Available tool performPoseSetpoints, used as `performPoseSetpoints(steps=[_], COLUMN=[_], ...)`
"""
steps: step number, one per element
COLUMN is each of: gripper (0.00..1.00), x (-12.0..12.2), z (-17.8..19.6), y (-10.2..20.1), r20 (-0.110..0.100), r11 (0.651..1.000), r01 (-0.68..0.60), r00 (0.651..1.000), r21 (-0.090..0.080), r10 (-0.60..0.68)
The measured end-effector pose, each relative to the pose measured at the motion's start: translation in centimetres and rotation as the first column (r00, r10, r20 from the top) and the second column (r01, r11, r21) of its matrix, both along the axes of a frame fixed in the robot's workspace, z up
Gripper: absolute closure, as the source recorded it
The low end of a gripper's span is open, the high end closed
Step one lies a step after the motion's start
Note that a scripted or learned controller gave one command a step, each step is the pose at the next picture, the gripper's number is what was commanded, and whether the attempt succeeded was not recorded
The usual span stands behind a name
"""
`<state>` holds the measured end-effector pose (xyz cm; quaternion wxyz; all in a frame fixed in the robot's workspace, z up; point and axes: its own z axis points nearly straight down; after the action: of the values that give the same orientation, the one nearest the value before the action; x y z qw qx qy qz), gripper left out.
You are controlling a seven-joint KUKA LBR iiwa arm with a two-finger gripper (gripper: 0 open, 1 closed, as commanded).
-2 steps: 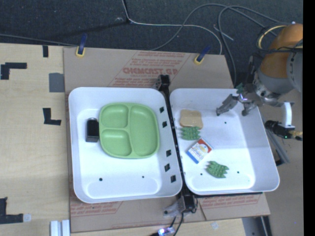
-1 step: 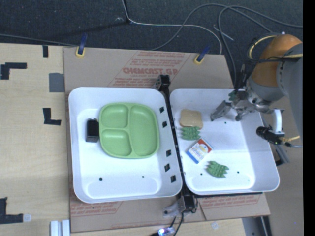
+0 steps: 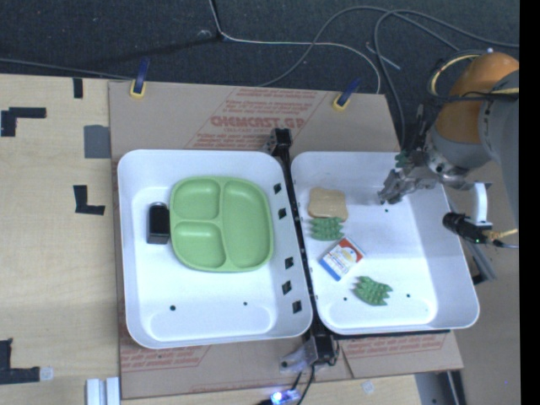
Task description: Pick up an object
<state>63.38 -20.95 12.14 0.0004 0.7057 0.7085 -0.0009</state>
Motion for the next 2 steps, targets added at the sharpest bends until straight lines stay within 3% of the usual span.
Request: performPoseSetpoints(steps=[2], gripper=[1.0], x=[0.2], z=[8.7], y=[0.2], r20=[0.005], r11=[1.0], r01=[0.003], r00=[1.0], r21=[0.001], r10=[-0.003])
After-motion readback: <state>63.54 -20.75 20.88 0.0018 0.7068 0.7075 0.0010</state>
